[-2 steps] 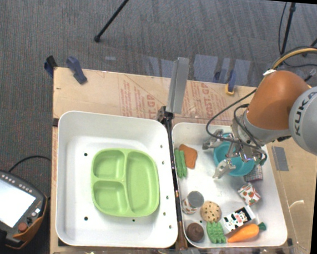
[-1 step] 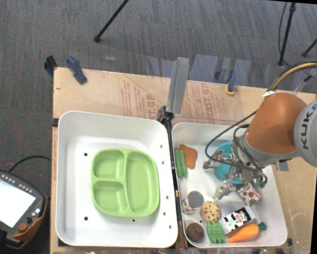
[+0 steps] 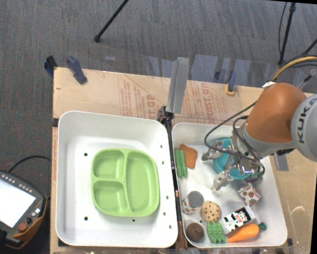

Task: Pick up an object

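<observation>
My gripper (image 3: 213, 169) hangs low over the right bin (image 3: 278, 208), near its back middle. Its two fingers look spread apart, one fingertip (image 3: 207, 155) to the left and one (image 3: 218, 184) nearer the front. A teal bowl-like object (image 3: 223, 159) lies right under the wrist, partly hidden by it; I see nothing gripped between the fingers. Around it lie an orange-brown toy (image 3: 188, 155), a green stick (image 3: 180, 164), a red-and-white patterned box (image 3: 249, 194), a grey cup (image 3: 194, 201) and a cookie (image 3: 211, 211).
Along the right bin's front lie a brown muffin (image 3: 195, 231), a green block (image 3: 215, 232), a cow-patterned carton (image 3: 237, 219) and a carrot (image 3: 244, 233). The left bin (image 3: 74, 138) holds a green divided plate (image 3: 125, 182). A grey post (image 3: 177, 92) stands behind the bins.
</observation>
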Controlling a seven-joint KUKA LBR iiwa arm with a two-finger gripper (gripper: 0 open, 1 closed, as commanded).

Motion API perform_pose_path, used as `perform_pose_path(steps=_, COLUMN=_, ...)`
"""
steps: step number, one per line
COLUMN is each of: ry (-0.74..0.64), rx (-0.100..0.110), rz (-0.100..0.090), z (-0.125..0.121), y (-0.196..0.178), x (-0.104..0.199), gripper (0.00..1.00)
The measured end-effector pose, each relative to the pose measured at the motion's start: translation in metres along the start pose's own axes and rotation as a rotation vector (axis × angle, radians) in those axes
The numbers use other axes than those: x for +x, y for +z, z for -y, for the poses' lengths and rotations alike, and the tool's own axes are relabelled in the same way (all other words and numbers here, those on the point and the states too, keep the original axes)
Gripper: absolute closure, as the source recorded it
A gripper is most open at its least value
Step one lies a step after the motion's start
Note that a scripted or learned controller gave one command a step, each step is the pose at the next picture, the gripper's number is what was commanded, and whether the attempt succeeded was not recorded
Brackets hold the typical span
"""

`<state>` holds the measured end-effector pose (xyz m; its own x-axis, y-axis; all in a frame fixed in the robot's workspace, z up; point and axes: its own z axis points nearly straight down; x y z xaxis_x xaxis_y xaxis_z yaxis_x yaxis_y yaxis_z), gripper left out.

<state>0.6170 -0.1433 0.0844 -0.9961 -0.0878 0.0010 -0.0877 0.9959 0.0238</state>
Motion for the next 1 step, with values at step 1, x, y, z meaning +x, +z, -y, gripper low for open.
perform_pose_path(steps=1, ry=-0.059, rx=0.02, rz=-0.002, z=-0.0073, y=-0.0003, x=-0.0018, gripper=0.0)
